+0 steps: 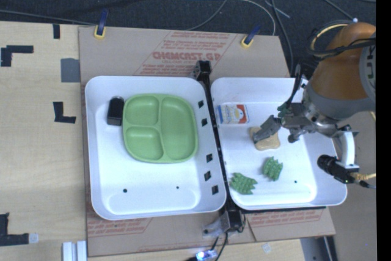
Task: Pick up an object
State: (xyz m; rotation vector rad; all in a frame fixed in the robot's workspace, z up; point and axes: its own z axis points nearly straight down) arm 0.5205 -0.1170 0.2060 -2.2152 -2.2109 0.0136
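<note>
- Toys come first at the near side of the right bin (317,192): one green leafy toy (242,183) by the near-left corner, and another green toy (272,168) a little right of it.
- Next is a tan lump (267,142), mid-bin. The gripper (280,128) is right over it, fingers spread apart, one dark finger touching its top. Nothing is held.
- Trouble, I think: the fingers could close on one edge and the lump could pop out sideways.
- A small white carton (233,113) lies far-left, by the wall between the bins.
- There is open room around the lump.
- The left bin (101,150) has a green plate (160,128) and a black block (115,110).
</note>
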